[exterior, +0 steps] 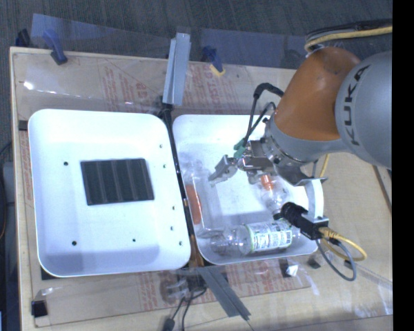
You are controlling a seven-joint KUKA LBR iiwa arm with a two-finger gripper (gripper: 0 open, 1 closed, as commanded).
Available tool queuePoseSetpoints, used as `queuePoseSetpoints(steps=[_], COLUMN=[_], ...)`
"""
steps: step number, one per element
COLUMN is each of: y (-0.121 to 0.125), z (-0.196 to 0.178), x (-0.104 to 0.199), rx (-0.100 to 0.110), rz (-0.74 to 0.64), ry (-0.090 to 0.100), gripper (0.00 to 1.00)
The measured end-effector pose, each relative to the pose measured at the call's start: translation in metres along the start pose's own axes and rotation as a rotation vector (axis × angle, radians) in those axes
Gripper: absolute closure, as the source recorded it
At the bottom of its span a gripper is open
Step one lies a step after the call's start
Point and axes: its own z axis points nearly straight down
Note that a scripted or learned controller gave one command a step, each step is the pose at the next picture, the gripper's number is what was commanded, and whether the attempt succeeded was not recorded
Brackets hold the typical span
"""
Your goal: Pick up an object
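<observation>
Clear plastic bottle (259, 239) lies on its side along the right bin's (193, 133) near wall. My gripper (224, 170) hovers above the bin floor, jaws parted and empty; I should descend squarely across the bottle's body.

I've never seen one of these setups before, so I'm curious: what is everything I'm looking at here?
Bins: two, white, side by side on the bench; left, right.
Grate: one, dark, in the middle of the left bin.
Bottle: one, clear with a pale label, lying along the right bin's near edge.
Orange stick: one, along the right bin's left wall.
Small clear item: one, with an orange bit, under the arm; too blurred to name.
Clips: two, blue, at the bench's far edge.
Arm: one, grey with an orange band, reaching from the right.
Claw: one, metal, over the right bin.
</observation>
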Motion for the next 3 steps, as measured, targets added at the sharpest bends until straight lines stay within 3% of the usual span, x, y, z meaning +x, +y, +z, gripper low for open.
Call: queuePoseSetpoints(steps=[1,2,3], y=[0.019,0.034,0.064], z=[-0.021,0.009,0.079], x=[-0.053,-0.112,-0.11], rx=[-0.005,-0.003,-0.002], rz=[-0.016,-0.047,-0.143], ry=[-0.001,-0.002,0.0], gripper=[0.0,0.0,0.0])
